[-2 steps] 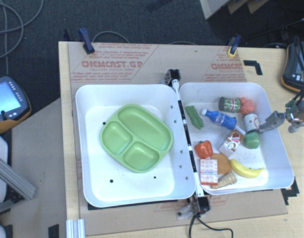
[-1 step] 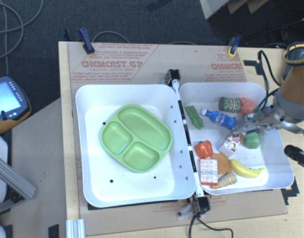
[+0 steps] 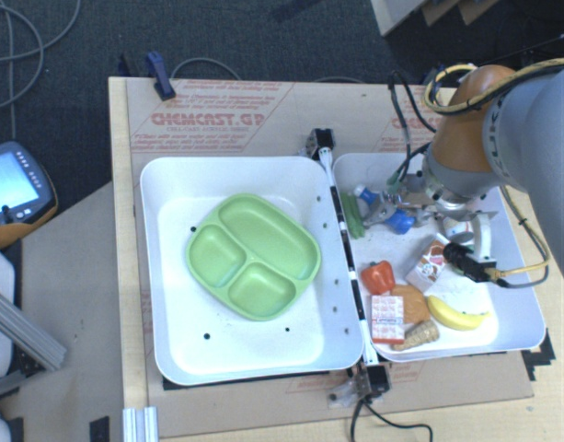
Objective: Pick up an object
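Arm [image 3: 502, 122] covers right bin's [image 3: 512, 334] top; gripper [image 3: 435, 212] under wrist, jaws hidden, can't tell grip. Banana [image 3: 458, 314] clear.

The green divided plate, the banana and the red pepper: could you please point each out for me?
green divided plate [image 3: 254, 256], camera view, centre ridge.
banana [image 3: 458, 316], camera view, mid-body.
red pepper [image 3: 379, 276], camera view, top surface.

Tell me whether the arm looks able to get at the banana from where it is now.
Probably yes. The banana lies uncovered at the near edge of the right bin, with nothing on top, and the arm already hangs over that same bin.
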Controlling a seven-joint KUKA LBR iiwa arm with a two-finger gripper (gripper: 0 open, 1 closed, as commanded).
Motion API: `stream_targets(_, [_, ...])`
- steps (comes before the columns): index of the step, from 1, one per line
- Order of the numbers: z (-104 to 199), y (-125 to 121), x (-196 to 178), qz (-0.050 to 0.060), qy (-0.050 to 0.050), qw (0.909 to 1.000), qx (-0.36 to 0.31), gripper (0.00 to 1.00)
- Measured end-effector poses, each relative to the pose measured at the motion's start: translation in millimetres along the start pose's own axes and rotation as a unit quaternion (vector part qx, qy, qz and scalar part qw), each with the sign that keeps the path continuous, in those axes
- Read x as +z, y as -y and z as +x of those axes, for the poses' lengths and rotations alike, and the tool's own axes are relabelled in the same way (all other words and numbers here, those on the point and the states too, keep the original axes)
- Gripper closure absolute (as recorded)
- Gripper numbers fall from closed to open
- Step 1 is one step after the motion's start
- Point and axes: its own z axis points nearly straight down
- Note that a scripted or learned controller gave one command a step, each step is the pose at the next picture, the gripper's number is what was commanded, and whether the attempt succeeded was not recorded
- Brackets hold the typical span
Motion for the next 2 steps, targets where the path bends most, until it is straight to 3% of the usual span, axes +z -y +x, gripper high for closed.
stream_targets(1, [-8,4,-12,0.004,0.002,1.0,0.004,1.0])
stream_targets(2, [66,16,-109,-0.004,0.001,1.0,0.001,1.0])
